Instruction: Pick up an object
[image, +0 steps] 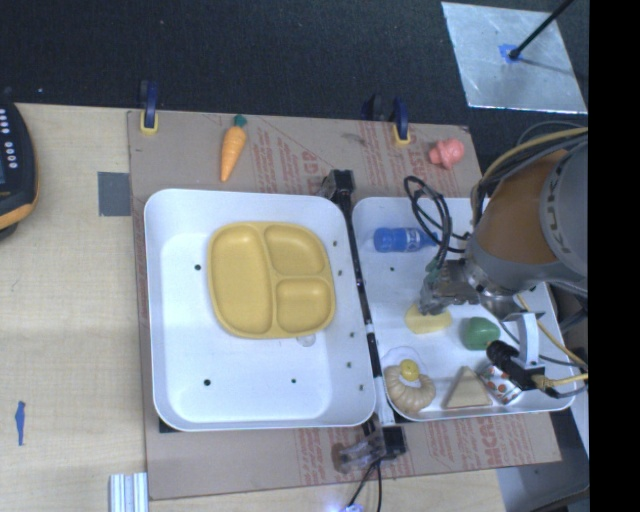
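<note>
My gripper (436, 300) reaches down into the right bin (385, 215), directly above a pale yellow piece (428, 322) and touching or nearly touching it. A green round object (479, 331) lies just to the right of that piece. A blue bottle (399, 240) lies at the bin's back left. Along the front edge sit a beige ring-shaped toy (409, 388) and a tan wedge (466, 390). Whether anything sits between the fingers is hidden by the wrist.
The left bin (170, 300) holds a yellow divided plate (269, 277). A toy carrot (232, 148) and a pink object (447, 152) lie on the cardboard behind the bins. A black cable (428, 212) loops over the right bin's back.
</note>
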